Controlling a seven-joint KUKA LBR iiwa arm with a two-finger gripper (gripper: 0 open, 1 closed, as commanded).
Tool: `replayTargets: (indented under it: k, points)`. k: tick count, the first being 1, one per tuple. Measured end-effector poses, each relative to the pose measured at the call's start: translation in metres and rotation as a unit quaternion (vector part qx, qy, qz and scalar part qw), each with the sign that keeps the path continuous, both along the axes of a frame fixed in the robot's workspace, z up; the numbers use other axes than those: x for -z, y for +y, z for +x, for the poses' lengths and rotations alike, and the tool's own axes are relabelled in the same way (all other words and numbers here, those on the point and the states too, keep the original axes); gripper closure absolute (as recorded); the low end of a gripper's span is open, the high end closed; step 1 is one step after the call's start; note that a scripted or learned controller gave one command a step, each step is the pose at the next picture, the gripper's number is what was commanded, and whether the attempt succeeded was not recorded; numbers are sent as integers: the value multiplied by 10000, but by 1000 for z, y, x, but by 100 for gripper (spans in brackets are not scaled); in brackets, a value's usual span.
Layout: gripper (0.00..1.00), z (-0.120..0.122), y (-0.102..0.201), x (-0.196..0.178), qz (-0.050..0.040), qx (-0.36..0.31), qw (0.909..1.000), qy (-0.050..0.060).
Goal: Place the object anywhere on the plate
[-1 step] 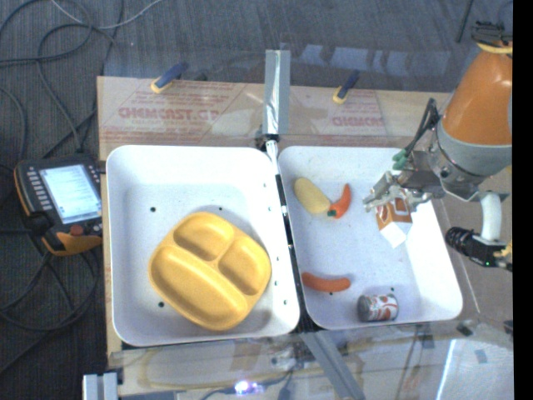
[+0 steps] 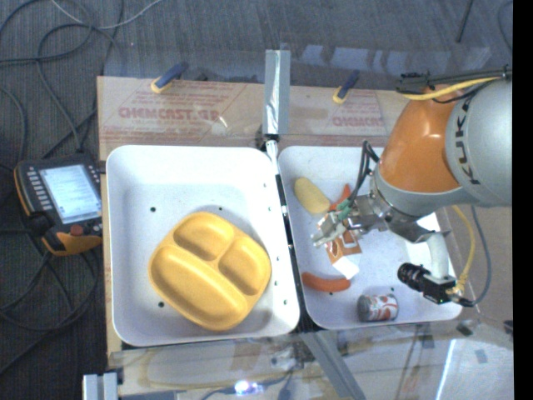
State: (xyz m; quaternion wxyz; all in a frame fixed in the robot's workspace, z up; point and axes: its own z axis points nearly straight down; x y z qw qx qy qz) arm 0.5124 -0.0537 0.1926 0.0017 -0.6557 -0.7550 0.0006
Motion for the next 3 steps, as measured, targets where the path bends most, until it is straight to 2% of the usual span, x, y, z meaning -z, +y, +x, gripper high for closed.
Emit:
replayTargets:
  k: [1, 2, 3]
  points:
    - [100, -18, 64, 10, -3, -85, 10000, 10]
    - [100, -2, 142, 10, -8, -248, 9997, 8]
    - [0, -2, 142, 10, -6, -246, 9997, 7]
